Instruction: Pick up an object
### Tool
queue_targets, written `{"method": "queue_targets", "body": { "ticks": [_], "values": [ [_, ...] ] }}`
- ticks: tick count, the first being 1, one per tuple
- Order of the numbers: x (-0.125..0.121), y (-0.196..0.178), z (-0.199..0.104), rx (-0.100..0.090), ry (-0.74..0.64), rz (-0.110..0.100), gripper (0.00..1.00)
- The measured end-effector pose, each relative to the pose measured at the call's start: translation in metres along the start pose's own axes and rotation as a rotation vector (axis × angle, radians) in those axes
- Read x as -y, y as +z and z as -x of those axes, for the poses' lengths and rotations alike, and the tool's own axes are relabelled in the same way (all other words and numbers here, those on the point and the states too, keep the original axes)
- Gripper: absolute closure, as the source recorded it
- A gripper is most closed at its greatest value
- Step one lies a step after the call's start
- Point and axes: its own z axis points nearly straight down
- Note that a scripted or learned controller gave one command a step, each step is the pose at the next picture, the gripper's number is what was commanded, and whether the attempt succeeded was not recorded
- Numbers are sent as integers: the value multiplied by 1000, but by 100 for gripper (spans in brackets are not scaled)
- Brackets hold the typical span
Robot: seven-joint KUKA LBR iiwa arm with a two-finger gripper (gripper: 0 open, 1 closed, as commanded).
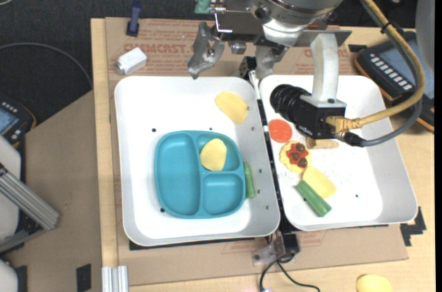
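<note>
My gripper [233, 61] hangs over the back edge of the left bin [131, 146], open, with its fingers [202, 57] spread wide and nothing between them. Just below it a pale yellow chip [231, 106] lies on the bin floor. A teal divided plate [181, 180] sits in the left bin with a yellow piece [213, 154] in its upper right compartment. A green strip [248, 180] lies along the plate's right side. In the right bin [387, 166] lie a red disc [280, 130], a small pizza-like piece [295, 155], a yellow block [319, 181] and a green stick [314, 199].
A black cylinder on a white bracket [304, 111] with a yellow cable hangs over the back of the right bin. A small white box [131, 61] and a blue item [133, 18] lie on the cardboard behind the left bin. A dark keypad device [390, 66] sits at the back right.
</note>
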Motion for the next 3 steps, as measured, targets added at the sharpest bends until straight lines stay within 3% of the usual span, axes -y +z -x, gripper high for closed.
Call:
{"method": "queue_targets", "body": {
  "ticks": [1,2,3],
  "values": [
    [0,-22,-13,7,1,-14,0],
    [0,-31,-13,7,0,-14,100],
    [3,77,29,16,10,-32,100]
  ]
}}
